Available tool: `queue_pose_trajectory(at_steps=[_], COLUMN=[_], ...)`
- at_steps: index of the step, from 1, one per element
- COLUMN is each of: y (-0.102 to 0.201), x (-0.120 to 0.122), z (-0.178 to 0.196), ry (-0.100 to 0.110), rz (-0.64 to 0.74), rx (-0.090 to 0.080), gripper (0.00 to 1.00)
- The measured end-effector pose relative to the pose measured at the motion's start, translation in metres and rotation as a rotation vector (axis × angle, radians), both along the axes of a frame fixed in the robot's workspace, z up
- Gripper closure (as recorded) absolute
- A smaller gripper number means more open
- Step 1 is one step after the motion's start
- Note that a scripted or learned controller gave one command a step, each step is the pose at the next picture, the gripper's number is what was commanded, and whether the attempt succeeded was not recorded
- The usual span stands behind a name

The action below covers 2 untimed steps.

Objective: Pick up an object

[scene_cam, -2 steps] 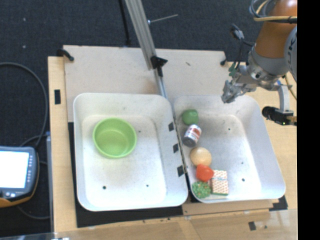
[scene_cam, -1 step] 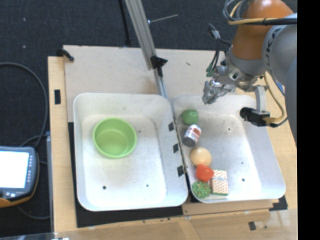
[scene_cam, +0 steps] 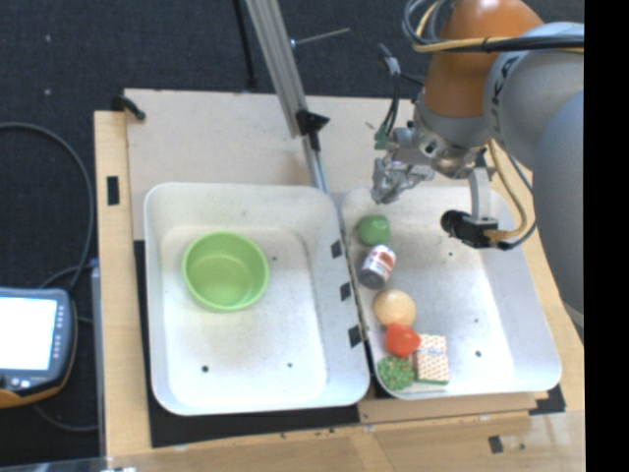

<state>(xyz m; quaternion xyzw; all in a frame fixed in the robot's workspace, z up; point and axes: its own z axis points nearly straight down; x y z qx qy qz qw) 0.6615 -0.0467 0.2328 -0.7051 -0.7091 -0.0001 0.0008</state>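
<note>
Two shallow white bins are seen side by side on the bench (scene_cam: 226, 136). In the left bin (scene_cam: 162, 362) one thing is counted: a green bowl (scene_cam: 225, 270), set upright toward the bin's left edge. In the right bin (scene_cam: 491, 313) six things are counted, all lined along its left edge: a green ball (scene_cam: 372, 229) nearest the far corner, then a small can (scene_cam: 377, 264) lying on its side, a pale yellow ball (scene_cam: 394, 308), a red ball (scene_cam: 401, 340), a green leafy piece (scene_cam: 395, 372) at the near left corner, and a patterned pink block (scene_cam: 432, 359) just beside the red ball.

The gripper (scene_cam: 390, 187) is seen above the far left corner of the right bin, just beyond the green ball. Its fingertips are small and blurred against the bin rim; whether they are spread or closed cannot be told, and nothing is seen between them. The arm is cut off at the right edge. The can's label is too small to be read.
</note>
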Motion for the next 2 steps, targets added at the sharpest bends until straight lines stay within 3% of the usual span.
queue_pose_trajectory(at_steps=[2], y=[0.104], x=[-0.004], z=[-0.010], ry=[0.003], rz=[0.001], rx=[0.000], gripper=[1.00])
